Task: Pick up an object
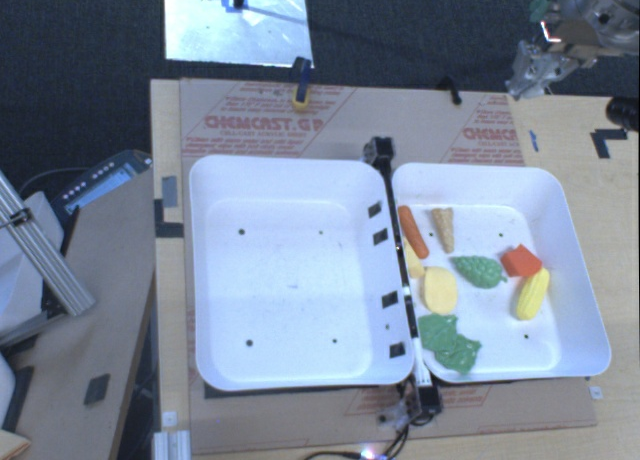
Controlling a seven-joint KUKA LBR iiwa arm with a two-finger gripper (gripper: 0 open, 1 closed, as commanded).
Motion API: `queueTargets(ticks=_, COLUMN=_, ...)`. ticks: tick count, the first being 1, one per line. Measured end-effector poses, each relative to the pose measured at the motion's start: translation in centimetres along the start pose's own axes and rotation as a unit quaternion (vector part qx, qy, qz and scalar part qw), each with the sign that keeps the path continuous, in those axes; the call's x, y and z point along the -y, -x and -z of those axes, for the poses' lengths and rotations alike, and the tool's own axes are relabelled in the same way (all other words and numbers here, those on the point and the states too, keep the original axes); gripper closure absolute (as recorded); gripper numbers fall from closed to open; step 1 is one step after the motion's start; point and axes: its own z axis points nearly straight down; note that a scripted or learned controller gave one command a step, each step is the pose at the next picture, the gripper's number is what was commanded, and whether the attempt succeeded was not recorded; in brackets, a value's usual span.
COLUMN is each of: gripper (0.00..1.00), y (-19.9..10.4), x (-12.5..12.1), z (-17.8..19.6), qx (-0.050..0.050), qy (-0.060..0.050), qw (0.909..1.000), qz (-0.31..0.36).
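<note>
Nearest us, in the right-hand shallow white bin (575,248), we see a crinkled dark-green plastic leaf (447,341) by the bin's near-left corner. Just beyond it sit a pale yellow rounded potato-like piece (439,290) and, to the right, a yellow corn cob (531,293) touching an orange-red block (520,261). Between them lies a smaller green leafy piece (478,270). Farther back we find an orange carrot (412,231) along the divider and a tan cone (443,228) beside it. The left-hand white bin (290,278) adjoins. Farthest, at the upper right, the grey gripper (530,73) hangs well above the bench, apart from every object; we cannot tell its state.
</note>
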Motion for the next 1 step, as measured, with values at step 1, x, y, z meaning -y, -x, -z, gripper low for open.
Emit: queueTargets(ticks=1, gripper=1.00, y=-0.93, x=3.33, z=10.80, qx=0.000, qy=-0.003, qw=1.0000, qz=-0.001)
